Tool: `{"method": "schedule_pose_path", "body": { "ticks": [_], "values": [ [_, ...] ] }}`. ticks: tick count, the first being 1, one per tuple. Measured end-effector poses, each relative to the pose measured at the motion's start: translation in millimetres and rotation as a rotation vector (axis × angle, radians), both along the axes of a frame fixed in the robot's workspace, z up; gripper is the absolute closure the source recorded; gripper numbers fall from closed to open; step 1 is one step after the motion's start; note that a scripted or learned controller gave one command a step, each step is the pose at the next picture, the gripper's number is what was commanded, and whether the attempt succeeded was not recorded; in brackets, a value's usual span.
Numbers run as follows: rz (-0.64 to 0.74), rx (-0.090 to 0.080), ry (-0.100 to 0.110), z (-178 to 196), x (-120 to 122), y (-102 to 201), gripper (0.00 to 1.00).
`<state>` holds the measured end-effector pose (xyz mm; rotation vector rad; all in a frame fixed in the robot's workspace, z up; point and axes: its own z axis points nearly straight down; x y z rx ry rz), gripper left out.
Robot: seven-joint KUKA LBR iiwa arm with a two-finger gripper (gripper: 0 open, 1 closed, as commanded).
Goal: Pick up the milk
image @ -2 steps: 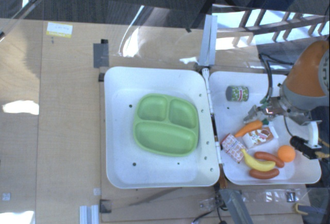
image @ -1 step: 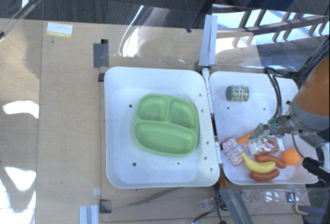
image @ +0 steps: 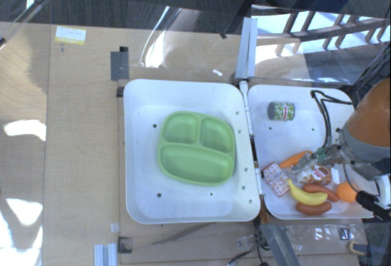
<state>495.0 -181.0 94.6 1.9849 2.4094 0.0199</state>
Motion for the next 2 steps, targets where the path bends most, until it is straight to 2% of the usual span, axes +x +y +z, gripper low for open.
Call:
{"method": "schedule_pose_path", "body": {
  "ticks": [1,2],
  "values": [
    [0.002,0.000,-0.009,12,4,2,1.00],
    [-0.230,0.004,0.015,133,-6,-25,1.00]
  ]
}}
